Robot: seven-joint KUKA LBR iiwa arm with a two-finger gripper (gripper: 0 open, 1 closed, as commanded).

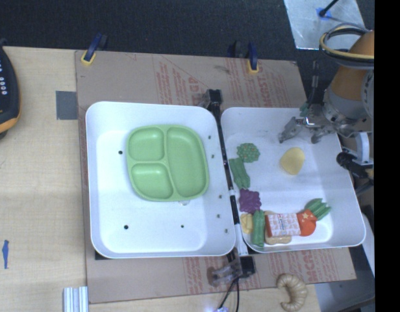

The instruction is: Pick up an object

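White plastic catches the eye first: two shallow bins sit side by side on a sheet of brown cardboard clamped to the bench. The left white bin (pixel 102 233) carries a pale green divided plate (pixel 167 162) near its middle, perhaps waiting as a drop-off spot. The right white bin (pixel 339 174) holds the pickings, and most of them crowd its left wall and lower edge: a small green broccoli floret (pixel 248 152), a long dark green pod-like piece (pixel 239 172) just below it, a purple bunch of toy grapes (pixel 249 200), a small red-and-white printed packet (pixel 282 225), and a red toy vegetable with green leaves (pixel 310 218) touching the packet's right end.

One thing lies apart from that cluster, a pale yellow rounded lump (pixel 292 160) in the upper middle of the right bin. It looks the easiest target, with bare floor all around it.

From the upper right of the frame the grey arm reaches in, and its two-finger gripper (pixel 307 130) hangs just above and to the right of the yellow lump, metal fingers splayed apart with nothing between them. I'd judge it is lining up for a descent, not yet grasping. A tan curled object (pixel 293 290) rests outside the bins at the bottom of the frame.
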